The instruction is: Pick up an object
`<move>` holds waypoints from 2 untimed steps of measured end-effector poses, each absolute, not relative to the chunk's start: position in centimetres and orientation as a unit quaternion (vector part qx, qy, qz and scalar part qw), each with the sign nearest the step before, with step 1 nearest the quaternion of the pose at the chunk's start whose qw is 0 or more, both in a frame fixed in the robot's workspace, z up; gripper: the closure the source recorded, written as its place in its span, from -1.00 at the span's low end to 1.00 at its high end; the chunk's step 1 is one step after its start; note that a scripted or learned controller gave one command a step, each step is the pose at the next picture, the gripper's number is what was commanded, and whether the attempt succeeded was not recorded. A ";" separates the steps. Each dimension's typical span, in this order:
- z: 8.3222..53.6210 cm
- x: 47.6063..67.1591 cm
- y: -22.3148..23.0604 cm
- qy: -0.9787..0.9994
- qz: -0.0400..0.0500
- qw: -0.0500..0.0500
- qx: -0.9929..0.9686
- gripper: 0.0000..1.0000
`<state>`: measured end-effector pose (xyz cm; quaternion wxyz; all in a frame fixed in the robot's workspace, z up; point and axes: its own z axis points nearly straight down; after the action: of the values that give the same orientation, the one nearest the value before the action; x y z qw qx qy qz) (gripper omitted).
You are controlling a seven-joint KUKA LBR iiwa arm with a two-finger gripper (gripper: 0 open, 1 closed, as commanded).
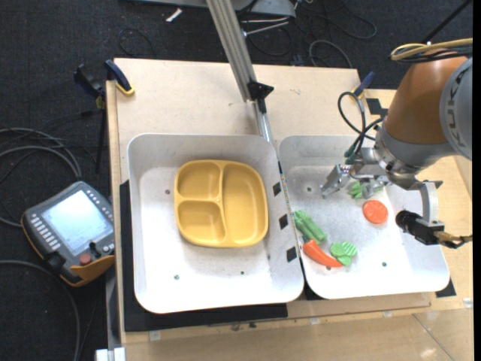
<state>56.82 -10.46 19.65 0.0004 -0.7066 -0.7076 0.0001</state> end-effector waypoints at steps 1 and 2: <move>19.7 56.8 -10.5 -0.707 0.000 0.000 -0.707 -1.00; 15.3 57.0 -10.5 -0.707 0.002 0.001 -0.707 -1.00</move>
<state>57.05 -10.53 15.32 0.0015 -0.7074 -0.7068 0.0015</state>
